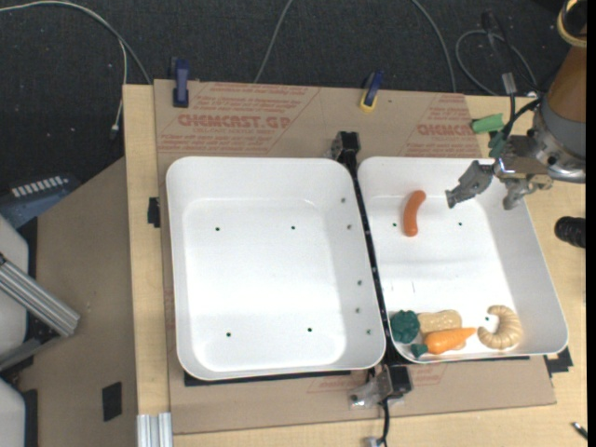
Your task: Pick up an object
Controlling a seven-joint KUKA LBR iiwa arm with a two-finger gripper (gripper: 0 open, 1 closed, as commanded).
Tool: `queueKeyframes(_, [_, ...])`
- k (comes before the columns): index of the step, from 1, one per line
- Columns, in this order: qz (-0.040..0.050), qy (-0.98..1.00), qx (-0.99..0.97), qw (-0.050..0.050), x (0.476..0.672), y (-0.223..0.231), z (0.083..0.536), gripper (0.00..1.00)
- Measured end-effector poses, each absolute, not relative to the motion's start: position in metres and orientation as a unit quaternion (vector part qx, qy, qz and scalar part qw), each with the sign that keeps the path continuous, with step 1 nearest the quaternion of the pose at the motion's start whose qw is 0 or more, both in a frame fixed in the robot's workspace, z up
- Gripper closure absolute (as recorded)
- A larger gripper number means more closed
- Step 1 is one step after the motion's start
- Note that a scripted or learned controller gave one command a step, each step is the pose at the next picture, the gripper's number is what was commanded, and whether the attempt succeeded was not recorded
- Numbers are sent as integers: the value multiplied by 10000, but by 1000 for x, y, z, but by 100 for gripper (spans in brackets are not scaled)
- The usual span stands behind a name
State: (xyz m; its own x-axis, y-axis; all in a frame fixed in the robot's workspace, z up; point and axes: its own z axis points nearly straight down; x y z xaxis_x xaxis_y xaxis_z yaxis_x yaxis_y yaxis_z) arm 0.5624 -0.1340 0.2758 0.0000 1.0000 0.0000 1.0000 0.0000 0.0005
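Observation:
An orange sausage-shaped toy lies in the upper middle of the right bin. Along that bin's front edge sit a dark green piece, a tan peanut-like piece, an orange carrot and a beige curled pastry. My gripper hangs over the bin's upper right part, to the right of the sausage and apart from it. Its fingers are spread open with nothing between them.
The left bin adjoins the right one along a black divider with clamps. Both bins rest on a brown board with blue and yellow clips at its back edge. Cables run over the dark floor behind.

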Motion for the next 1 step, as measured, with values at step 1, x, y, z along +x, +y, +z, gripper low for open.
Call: queueKeyframes(1, [-21, 7081, 7061, -31, 618, -107, 182, 0])
